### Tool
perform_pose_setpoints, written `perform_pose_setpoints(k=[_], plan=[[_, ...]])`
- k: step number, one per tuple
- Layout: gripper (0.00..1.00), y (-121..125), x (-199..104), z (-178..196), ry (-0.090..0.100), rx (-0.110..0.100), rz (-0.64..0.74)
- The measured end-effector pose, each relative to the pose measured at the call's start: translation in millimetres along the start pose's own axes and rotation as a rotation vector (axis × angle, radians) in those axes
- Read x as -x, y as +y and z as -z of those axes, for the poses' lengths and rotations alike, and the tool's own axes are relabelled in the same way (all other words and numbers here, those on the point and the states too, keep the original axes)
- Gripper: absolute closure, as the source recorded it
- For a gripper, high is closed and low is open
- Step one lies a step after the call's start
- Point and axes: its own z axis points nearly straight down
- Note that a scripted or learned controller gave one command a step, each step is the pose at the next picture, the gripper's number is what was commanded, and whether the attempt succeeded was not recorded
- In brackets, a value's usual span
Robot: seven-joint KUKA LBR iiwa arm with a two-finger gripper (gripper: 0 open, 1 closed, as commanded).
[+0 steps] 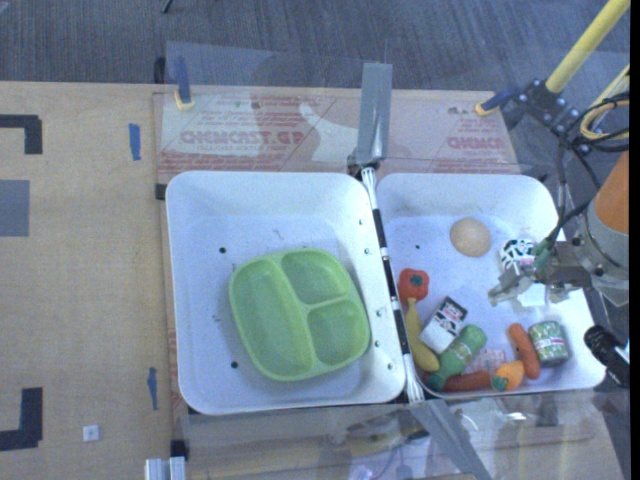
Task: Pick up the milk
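Observation:
The milk (516,253) is a small carton with black and white cow patches, near the right wall of the right bin (420,203). My gripper (522,281) comes in from the right and hangs just below and beside the carton, close to its lower right side. From this angle I cannot make out whether it touches the carton or holds anything.
The right bin also holds a beige round bun (470,236), a red pepper (413,284), a banana (415,340), a white packet (444,323), a green bottle (462,349), a carrot (521,350) and a green can (548,341). A green divided plate (300,313) lies in the left bin (200,218).

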Motion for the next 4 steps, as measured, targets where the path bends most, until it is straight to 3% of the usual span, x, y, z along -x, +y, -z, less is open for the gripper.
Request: perform_pose_setpoints(k=[1,2,3,4], plan=[[0.0,26.9,40.0,-121.6,-0.001,0.002,-0.032],[0.0,112.6,23.4,-132.7,-0.003,0.009,-0.213],[0.0,128.9,-43.5,-132.9,-0.002,0.009,-0.399],[1.0,128.9,-44.7,-123.0,-0.003,0.008,-0.395]])
